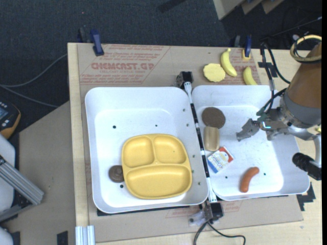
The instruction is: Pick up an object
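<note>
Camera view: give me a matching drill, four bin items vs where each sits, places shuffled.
Things:
1. yellow divided plate
2. sausage
3. dark brown disc
4. blue and white packet

Places:
A. right bin, upper left area, just above the tan cylinder
B. left bin, lower middle
C. right bin, near the front edge
D. right bin, by the left wall, below the tan cylinder

Pairs: 1-B, 2-C, 3-A, 4-D
</note>
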`<state>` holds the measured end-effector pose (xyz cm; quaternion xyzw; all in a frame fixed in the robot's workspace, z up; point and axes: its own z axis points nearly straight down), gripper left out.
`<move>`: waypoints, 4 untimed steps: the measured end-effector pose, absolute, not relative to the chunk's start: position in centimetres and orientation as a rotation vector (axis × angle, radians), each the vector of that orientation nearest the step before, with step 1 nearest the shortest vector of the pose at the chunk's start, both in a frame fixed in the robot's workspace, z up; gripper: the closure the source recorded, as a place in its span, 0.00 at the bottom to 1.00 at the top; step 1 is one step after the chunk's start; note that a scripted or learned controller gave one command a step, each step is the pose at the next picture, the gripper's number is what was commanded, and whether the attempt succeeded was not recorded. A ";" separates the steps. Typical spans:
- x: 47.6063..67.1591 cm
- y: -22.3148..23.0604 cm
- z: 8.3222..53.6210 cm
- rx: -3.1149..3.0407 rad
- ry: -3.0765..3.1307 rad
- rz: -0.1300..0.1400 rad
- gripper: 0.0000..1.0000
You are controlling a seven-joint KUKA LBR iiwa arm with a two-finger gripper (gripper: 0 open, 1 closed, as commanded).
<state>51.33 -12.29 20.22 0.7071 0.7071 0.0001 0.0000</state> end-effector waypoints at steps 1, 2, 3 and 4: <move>55.3 -10.4 10.2 2.223 2.230 -0.005 0.00; 54.8 -9.3 8.7 2.221 2.219 0.004 0.00; 60.1 -9.6 8.8 2.214 2.219 0.008 0.00; 64.8 -10.7 8.7 2.216 2.223 0.004 0.00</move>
